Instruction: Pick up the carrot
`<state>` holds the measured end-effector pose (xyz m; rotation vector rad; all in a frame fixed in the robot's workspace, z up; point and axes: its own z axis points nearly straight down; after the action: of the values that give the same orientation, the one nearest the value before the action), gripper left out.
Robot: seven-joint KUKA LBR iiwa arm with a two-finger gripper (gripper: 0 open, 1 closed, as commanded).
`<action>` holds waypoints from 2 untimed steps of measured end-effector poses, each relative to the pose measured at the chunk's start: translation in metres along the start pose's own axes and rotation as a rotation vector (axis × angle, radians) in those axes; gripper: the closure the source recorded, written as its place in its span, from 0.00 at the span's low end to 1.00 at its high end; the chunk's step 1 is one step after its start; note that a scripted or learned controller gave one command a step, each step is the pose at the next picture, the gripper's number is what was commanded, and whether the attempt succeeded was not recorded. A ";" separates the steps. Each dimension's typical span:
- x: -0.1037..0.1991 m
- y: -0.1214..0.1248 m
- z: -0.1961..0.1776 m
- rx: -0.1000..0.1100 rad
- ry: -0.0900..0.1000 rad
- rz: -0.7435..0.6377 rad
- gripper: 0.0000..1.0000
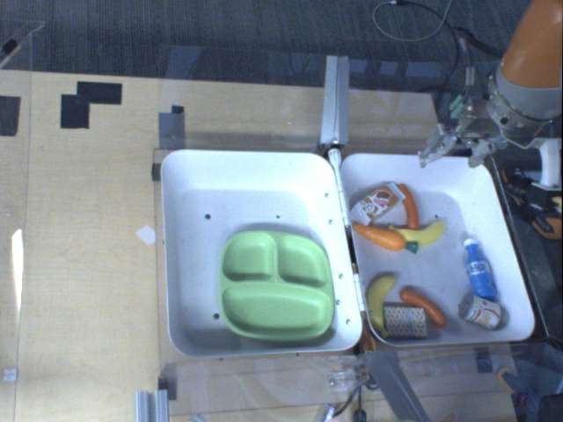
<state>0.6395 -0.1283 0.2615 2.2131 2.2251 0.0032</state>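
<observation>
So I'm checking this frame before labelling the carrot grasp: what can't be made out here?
- Hand, camera view: too small and blurred to tell whether it is open or shut.
- Carrot: its right end is covered by the banana.
- Packet: print too small to read.
- Arm: cut off by the frame's top-right corner.

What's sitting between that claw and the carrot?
In the camera view, a small food packet lies between the claw and the carrot; otherwise bare bin floor.
</observation>
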 end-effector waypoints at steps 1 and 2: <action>0.033 -0.006 0.134 -0.012 -0.001 -0.173 0.00; -0.031 -0.034 0.116 -0.003 -0.001 -0.303 0.00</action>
<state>0.6061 -0.1600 0.1451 1.8507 2.5308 0.0052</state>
